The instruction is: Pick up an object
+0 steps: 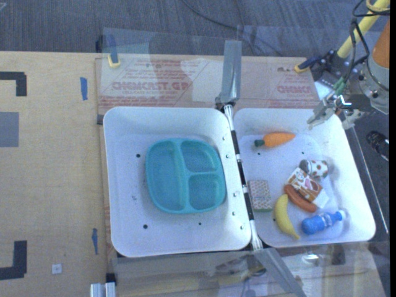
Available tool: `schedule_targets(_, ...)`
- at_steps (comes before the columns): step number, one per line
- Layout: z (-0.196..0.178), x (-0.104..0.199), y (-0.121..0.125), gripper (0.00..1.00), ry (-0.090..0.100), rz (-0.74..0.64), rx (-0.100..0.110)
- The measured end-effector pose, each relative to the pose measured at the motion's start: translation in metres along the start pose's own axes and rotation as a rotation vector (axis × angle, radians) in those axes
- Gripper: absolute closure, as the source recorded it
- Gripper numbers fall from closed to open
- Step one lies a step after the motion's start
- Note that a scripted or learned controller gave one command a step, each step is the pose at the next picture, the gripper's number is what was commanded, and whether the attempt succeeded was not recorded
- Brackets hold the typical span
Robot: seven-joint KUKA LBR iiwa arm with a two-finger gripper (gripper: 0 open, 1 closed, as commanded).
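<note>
End effector (326, 111), state can't tell, sits over the right bin (362, 193) far-right corner w/ open floor below it, orange carrot (276, 139) near far edge, banana (283, 215) & blue bottle (322, 221) crowding near edge.

Arm (378, 73) cut off by right edge.

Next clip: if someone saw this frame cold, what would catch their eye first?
Probably the large teal three-compartment plastic plate lying alone in the left shallow white bin. Next, the cluster of small colourful items in the right white bin: an orange toy carrot near the top, a yellow toy banana and a blue plastic bottle at the bottom. The end effector hovers over that bin's upper right corner.
</note>
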State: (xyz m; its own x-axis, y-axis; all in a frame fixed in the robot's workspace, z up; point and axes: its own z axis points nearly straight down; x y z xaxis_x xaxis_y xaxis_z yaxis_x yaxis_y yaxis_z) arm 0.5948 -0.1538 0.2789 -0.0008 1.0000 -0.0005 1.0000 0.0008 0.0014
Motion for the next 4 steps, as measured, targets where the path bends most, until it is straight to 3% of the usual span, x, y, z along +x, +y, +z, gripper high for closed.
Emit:
schedule_targets(1,0.142,0.000,0.056,0.00,0.000,0.057,0.001)
schedule_targets(2,0.171,0.026,0.064,0.00,-0.004,-0.058,-0.019)
schedule_targets(3,0.193,0.044,0.071,0.00,-0.001,-0.096,0.005)
schedule_targets(4,0.184,0.044,0.070,1.00,0.002,-0.093,0.011)
